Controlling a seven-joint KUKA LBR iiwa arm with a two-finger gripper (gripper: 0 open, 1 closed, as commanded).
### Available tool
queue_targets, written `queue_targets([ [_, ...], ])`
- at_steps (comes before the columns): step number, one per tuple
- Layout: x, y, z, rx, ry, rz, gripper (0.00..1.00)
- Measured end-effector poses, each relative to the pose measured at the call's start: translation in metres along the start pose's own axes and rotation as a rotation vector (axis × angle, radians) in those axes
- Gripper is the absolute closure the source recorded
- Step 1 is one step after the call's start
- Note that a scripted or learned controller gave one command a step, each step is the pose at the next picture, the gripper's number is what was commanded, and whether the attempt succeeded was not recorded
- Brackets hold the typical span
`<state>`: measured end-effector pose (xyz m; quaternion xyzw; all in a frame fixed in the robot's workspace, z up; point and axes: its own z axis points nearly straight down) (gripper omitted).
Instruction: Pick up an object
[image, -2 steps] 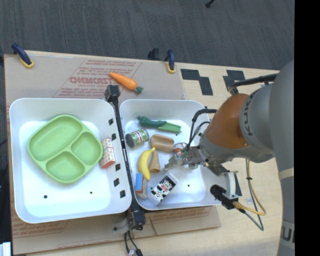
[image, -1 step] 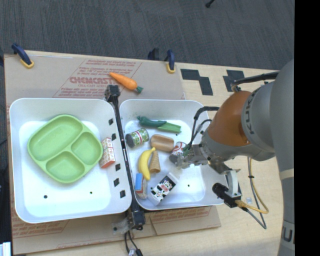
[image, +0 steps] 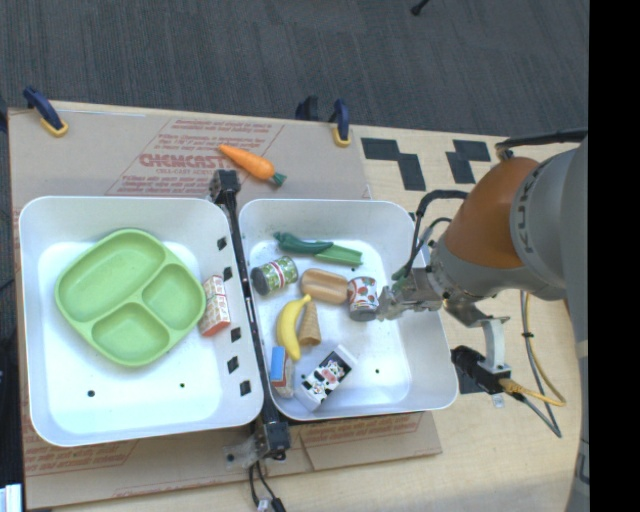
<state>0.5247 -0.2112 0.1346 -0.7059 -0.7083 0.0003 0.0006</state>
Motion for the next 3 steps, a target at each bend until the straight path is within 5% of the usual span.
queue_targets([
  [1,0.012,0.074,-0.087,-0.001,0.000,-0.002,1.00],
  [2,0.012,0.074,-0.087,0.000,0.000,-0.002,0.00],
  [3,0.028,0.024,0.039,0.004,0.001,-0.003,0.00],
])
